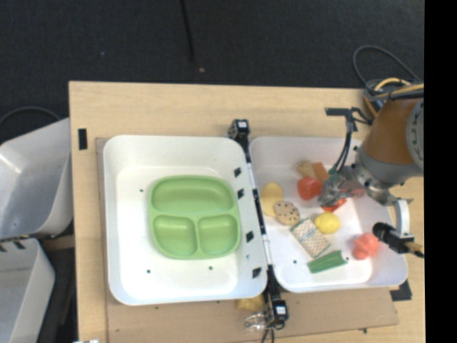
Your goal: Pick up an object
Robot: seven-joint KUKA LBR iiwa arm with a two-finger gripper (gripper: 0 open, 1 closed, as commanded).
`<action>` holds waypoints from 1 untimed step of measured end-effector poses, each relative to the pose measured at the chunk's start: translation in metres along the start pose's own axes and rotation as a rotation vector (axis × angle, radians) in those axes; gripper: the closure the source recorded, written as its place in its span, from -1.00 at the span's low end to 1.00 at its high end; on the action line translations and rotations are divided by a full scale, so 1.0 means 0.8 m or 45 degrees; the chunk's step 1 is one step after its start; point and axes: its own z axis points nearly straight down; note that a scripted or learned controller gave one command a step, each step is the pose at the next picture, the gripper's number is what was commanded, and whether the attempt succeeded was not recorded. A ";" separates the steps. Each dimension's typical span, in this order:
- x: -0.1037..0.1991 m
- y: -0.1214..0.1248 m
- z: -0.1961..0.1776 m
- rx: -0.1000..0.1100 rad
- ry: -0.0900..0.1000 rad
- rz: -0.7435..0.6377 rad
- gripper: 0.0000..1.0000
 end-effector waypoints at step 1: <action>-0.048 0.107 0.027 0.003 0.013 -0.011 1.00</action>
